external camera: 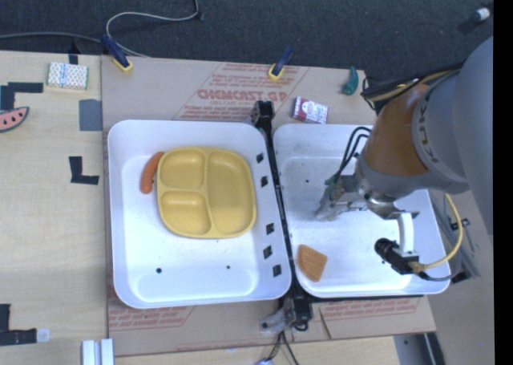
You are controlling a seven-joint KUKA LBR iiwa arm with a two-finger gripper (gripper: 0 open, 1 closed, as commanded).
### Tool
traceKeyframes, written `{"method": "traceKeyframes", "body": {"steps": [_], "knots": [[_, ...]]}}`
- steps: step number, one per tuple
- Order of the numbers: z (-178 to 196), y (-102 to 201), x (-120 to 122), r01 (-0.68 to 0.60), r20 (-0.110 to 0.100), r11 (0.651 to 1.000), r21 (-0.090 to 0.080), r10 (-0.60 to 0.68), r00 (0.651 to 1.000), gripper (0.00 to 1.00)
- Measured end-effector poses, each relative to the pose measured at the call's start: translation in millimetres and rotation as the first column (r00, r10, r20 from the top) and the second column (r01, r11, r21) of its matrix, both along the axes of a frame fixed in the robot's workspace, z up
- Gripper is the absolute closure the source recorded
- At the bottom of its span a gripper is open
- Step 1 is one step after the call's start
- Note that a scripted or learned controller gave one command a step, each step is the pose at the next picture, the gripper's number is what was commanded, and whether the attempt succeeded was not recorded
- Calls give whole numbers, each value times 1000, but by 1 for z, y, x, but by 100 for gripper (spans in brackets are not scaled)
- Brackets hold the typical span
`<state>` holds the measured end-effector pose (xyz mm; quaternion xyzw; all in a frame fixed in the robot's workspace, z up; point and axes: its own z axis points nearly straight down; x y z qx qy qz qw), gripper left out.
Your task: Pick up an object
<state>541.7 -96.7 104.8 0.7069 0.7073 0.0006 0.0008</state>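
In the left bin [128, 267] lies a yellow divided plate [205, 192], with an orange sausage-shaped toy [149, 172] touching its left rim. A tan waffle-like piece [312, 261] rests near the front-left corner of the right bin [353, 283]. My gripper [331, 203] reaches down into the middle of the right bin, a hand's width behind and to the right of the tan piece. Nothing shows between its fingers.
The arm's grey body and orange band [401, 143] cover the right bin's right half. A black cable fitting [397, 255] with a yellow cable hangs near the bin's front right. A small red-and-white packet [309, 110] lies on the cardboard behind the bins.
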Motion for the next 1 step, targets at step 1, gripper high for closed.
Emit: {"method": "traceKeyframes", "body": {"steps": [1], "knots": [[0, 0, 0, 0, 0, 1000, 0, 0, 1000, 0]]}}
